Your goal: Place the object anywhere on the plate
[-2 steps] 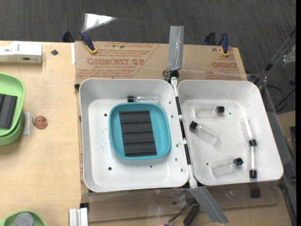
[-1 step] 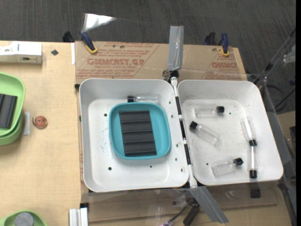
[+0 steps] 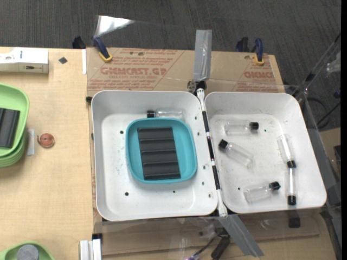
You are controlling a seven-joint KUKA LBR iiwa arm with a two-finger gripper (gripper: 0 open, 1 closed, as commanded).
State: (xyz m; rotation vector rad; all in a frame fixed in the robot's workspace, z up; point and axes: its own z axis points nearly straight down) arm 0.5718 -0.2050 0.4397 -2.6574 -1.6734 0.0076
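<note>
A plate (image 3: 161, 150) sits in the left bin (image 3: 108, 161); about five vials (image 3: 236, 151) lie scattered in the right bin (image 3: 309, 145).

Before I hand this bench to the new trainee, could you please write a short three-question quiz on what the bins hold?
1. True or false: the teal plate sits in the left bin.
2. How many clear vials lie in the right bin? A) three B) five C) eight
3. Fill in: one vial in the left bin lies just beyond the plate's ____ edge.

Key: 1 true; 2 B; 3 far.
</note>
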